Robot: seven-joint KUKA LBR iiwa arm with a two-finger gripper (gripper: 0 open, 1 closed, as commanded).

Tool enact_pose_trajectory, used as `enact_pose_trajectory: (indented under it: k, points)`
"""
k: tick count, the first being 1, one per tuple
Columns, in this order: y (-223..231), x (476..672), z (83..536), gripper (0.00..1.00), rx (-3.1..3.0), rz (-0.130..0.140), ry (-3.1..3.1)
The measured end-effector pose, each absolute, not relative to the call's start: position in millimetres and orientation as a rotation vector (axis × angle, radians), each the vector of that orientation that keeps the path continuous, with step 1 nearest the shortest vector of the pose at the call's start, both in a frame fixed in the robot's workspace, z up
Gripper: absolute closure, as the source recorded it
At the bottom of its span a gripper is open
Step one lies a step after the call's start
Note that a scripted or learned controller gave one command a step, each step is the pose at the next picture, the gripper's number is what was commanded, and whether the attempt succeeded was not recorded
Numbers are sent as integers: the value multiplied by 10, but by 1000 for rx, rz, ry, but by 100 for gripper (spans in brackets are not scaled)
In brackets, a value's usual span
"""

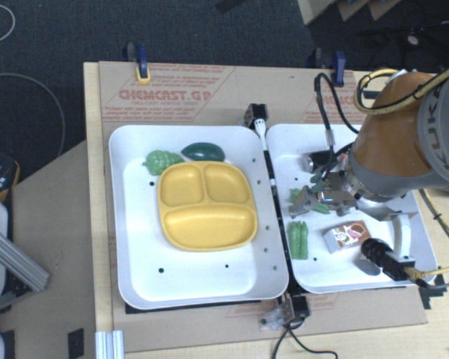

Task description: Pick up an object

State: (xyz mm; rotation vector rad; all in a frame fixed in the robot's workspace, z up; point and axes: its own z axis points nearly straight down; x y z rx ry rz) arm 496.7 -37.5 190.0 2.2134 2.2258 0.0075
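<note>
Two shallow white bins side by side on the bench, inner rims meeting: left bin and right bin.

Left bin: holds a yellow divided plate lying flat near the middle, with three compartments. Just past the plate's far edge, a pale green leafy piece and a dark green rounded piece, close beside each other and at or against the plate rim.

Right bin: holds a green pod lying lengthwise near the left wall. Just to its right, apart from it, a small printed packet in white, red and brown. Above the pod, small green scraps, possibly leaf or stem pieces; too small and tangled to identify with confidence.

Arm: reaches in from the right, orange band above the grey wrist, over the right bin.

Gripper: low over the left half of the right bin, directly beside the green scraps and near the pod. Grip state cannot be told from this angle; tool end lost among metal parts and greenery. Contact with the scraps likewise unclear.
</note>
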Motion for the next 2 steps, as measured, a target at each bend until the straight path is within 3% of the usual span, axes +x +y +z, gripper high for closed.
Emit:
enact_pose_trajectory:
  k: [1,2]
  points:
    - [-100,4781,1844,0,2222,-2,2228]
    - [-115,4795,1948,100,2221,1,2222]
